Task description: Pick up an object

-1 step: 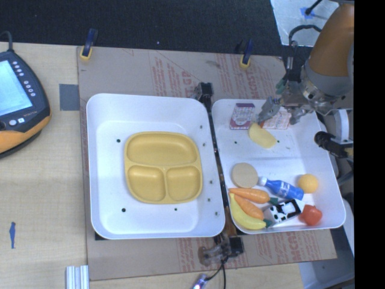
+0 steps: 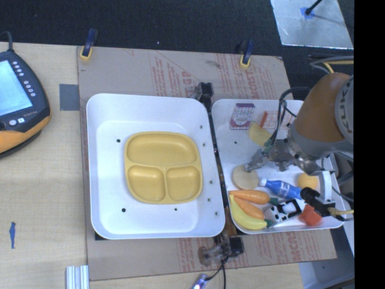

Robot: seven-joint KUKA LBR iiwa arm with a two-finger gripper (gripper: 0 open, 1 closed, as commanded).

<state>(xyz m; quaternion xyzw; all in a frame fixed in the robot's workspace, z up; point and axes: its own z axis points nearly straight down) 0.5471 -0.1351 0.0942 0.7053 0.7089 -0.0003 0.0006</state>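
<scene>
My gripper (image 2: 255, 161) hangs low in the right bin (image 2: 224, 120), reaching in from the right under the orange-banded wrist. Its fingertips sit just above a round tan cookie-like disc (image 2: 243, 177). Around it lie a blue bottle (image 2: 281, 189), a carrot (image 2: 249, 196), a banana (image 2: 245, 217), a black-and-white cow toy (image 2: 287, 210), a yellow piece (image 2: 260, 135) and a small pink-labelled packet (image 2: 242, 115). Nothing shows between the fingers.
The left bin (image 2: 102, 161) holds a yellow three-compartment plate (image 2: 162, 165). A red piece (image 2: 311, 217) and a yellow piece (image 2: 308, 180) lie at the right bin's right side. A teach pendant (image 2: 18, 101) rests at the far left of the bench.
</scene>
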